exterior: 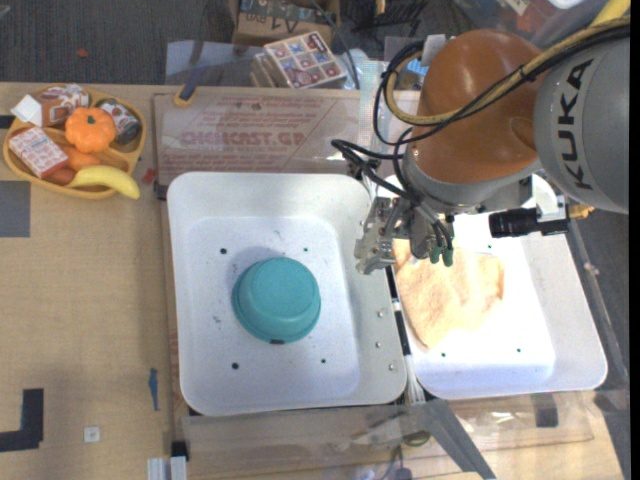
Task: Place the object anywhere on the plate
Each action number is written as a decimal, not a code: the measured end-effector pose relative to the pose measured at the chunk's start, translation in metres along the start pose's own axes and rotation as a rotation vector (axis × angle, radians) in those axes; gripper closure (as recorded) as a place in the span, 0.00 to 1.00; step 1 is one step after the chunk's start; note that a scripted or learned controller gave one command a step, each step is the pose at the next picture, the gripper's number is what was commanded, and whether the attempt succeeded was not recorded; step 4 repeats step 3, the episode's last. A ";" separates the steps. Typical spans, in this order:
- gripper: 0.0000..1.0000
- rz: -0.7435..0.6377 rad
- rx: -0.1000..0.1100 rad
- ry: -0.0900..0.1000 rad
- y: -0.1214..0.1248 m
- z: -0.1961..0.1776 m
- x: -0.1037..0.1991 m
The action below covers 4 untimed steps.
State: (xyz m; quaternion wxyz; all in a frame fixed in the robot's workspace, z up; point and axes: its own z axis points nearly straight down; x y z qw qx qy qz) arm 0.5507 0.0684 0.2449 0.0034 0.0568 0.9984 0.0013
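Observation:
A teal round plate [278, 300] sits in the middle of the left white bin [200, 218]. A flat tan object [455, 293], like a floppy flatbread, lies in the right white bin [570, 358], toward its left side. My gripper [408, 248] hangs over the ridge between the two bins, right at the tan object's upper left edge. The arm's orange band and grey wrist hide the back of the right bin. Whether the gripper touches the tan object is unclear.
An orange dish [20, 163] with toy food, including a banana and a small pumpkin, stands at the far left of the bench. A printed cardboard sheet [250, 133] lies behind the left bin. Boxes and cables crowd the back.

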 end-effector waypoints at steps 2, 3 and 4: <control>1.00 -0.120 -0.001 0.001 0.092 0.015 0.020; 0.00 -0.119 -0.001 0.001 0.092 0.015 0.020; 0.00 -0.119 -0.001 0.001 0.092 0.015 0.020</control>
